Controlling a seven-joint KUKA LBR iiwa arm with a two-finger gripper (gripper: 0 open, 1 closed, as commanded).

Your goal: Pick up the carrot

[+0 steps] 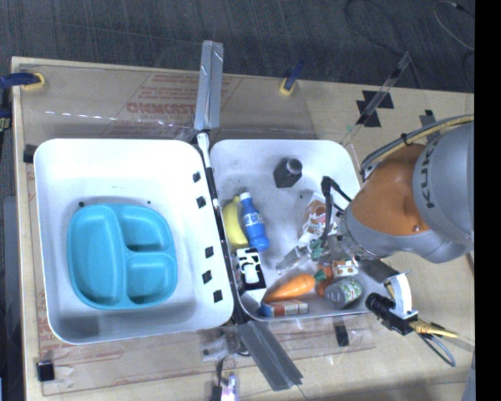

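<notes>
The orange carrot point(290, 287) lies near the front wall of the right bin point(259, 159), its tip pointing left. My gripper point(314, 244) hangs low over the bin's right half, just above and to the right of the carrot, among wrapped items. The arm's orange band point(384, 203) sits behind it at the bin's right rim. Clutter and the wrist hide the gripper's end, and nothing is seen lifted in it.
Around the carrot lie a grey-green can point(344, 292), a small tube point(284, 308) and a black-and-white box point(250, 267). A blue bottle point(252, 221), a yellow item point(232, 222) and a black cap point(288, 172) sit further back. The left bin holds a blue divided plate point(123, 253).
</notes>
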